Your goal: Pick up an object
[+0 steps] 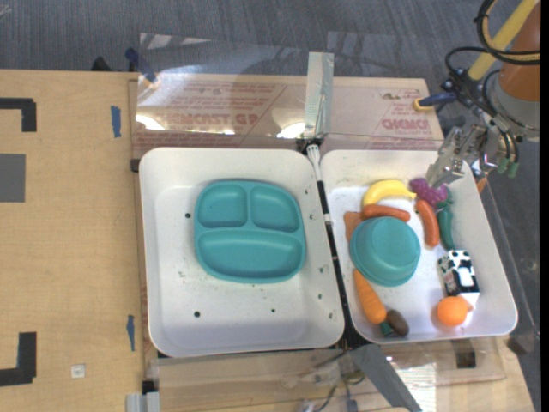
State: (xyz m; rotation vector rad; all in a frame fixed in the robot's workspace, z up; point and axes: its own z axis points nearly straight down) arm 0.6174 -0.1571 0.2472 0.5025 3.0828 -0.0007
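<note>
- Several small plastic toy foods crowd the right white bin (pixel 502 303); purple toy grape bunch (pixel 431 190) lies at its back, near the jaws (pixel 449 168).
- Judged light, stiff, bumpy; pinch across its middle.
- Jaws' state: cannot tell.

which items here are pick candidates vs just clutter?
Job-relevant, right bin:
hand, teal bowl, banana, purple grapes, carrot, orange fruit, black-and-white block

Lying about:
teal divided plate in left bin, clear panels behind the bins
</note>
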